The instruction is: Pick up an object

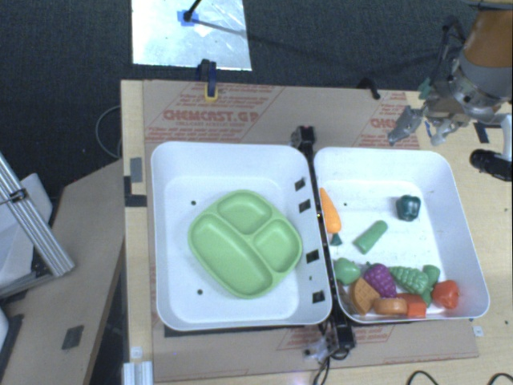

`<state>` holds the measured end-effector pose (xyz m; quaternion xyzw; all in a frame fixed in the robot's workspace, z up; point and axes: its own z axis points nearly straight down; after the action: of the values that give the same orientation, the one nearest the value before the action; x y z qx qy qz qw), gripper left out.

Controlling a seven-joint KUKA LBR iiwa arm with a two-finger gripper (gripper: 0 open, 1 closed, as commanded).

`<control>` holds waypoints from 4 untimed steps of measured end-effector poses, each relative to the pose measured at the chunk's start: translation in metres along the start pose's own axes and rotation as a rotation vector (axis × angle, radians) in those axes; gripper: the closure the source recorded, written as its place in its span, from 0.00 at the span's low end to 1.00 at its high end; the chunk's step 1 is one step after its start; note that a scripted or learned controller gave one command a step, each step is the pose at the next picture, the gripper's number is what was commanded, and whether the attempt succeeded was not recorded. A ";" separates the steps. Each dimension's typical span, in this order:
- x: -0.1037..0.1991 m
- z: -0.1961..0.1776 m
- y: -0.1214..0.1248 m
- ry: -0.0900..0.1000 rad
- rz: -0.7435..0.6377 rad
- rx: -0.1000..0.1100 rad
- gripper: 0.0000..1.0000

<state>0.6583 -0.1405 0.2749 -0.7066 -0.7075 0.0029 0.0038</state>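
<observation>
Gripper (420, 127): we saw its jaws apart, holding nothing, upper right of frame.
Toy food (393, 283): lay untouched (lower right bin).
Progress: we judged nothing picked yet.

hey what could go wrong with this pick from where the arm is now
1. The toy foods crowd the right bin's near corner, touching each other, so closing there may grab two or nudge neighbours.
2. The carrot lies against the divider wall, leaving little finger room.
3. The gripper hangs outside the bin's far rim, so descending may clip it.
</observation>
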 end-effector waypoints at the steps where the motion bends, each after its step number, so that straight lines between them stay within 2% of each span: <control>1: 0.000 -0.008 0.002 -0.002 -0.002 -0.011 0.00; 2: -0.008 0.038 0.003 -0.002 0.000 -0.009 0.00; 3: -0.001 0.084 -0.001 -0.001 -0.002 -0.009 0.00; 4: -0.006 0.129 -0.007 -0.002 0.000 -0.010 0.00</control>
<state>0.6500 -0.1460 0.1457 -0.7067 -0.7075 0.0001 -0.0002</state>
